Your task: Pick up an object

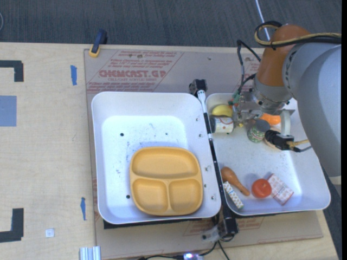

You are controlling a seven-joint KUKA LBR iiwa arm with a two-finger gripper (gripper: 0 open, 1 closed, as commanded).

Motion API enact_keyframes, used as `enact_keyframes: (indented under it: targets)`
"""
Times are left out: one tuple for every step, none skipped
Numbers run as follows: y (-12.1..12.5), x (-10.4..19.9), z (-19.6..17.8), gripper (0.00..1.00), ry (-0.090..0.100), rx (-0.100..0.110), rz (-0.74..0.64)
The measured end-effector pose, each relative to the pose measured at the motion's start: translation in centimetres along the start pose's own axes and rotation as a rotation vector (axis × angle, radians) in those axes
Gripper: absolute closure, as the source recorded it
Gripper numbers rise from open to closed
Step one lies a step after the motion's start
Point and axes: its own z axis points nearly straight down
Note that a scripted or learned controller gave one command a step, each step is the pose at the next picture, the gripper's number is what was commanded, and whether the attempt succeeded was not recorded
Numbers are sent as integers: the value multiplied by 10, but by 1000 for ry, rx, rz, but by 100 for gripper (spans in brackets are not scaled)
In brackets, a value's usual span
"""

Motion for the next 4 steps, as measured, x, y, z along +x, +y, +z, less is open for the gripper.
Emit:
enact_keyframes:
  targets:
    - [-25,-91,1,100,3,-28,3]
    - [-1,-31,1,100,0,1,1]
    - [1,-98,2,100,21,5,-7]
    - [-25,-25,1,100,6,-29,1]
